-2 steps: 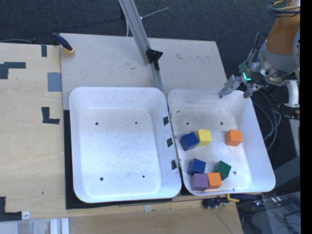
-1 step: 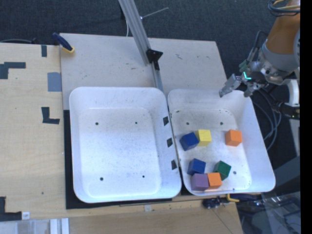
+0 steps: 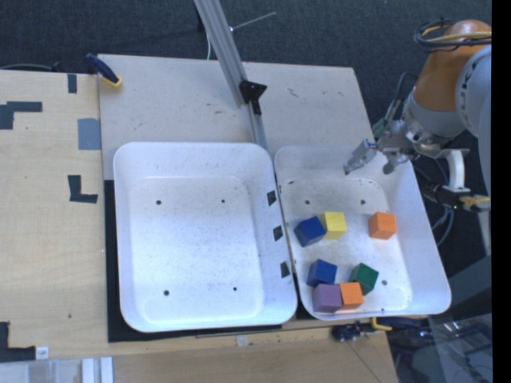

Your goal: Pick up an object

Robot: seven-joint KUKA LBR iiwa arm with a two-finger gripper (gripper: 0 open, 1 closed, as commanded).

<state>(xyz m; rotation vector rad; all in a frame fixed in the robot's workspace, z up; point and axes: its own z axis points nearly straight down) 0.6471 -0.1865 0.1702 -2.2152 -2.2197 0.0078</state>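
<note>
- Blocks, seven of them, lie in the right bin; from my screen, any of them could serve for the pick.
- Nearest the bin's middle I see a blue block touching a yellow block on its right.
- An orange block sits alone toward the bin's right wall, apart from the others.
- Lower down, a second blue block and a green block sit above a purple block and a second orange block, the last two side by side and touching.
- The gripper hangs over the upper right corner of that bin, well apart from every block.
- I see its fingers spread, with nothing between them.
- The arm, grey with its orange band, comes in from the right.
- The left bin lies beside the right one on the bench.
- A slanted metal bar crosses the bench above the bins.
</note>
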